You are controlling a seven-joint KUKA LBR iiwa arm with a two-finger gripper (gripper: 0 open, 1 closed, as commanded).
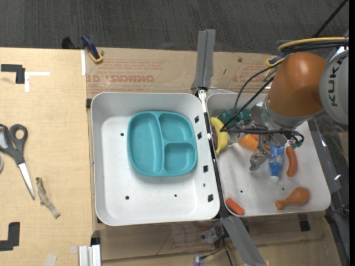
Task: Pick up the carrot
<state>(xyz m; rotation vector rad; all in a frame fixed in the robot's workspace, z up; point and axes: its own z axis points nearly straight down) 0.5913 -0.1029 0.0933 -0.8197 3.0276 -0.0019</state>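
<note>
In the right bin, a slim orange-red piece that looks like the carrot lies near the right wall, next to a blue-and-white tube. A second small orange-red piece rests on the front left rim of that bin. My gripper hangs low over the bin's middle, just left of the tube and a short way from the carrot. Nothing shows in its grasp. The arm's orange band covers the back of the bin.
A yellow banana, a green item and an orange lump crowd the right bin's back left. A tan drumstick lies at its front. The left bin holds a teal divided plate. Scissors lie on the bench.
</note>
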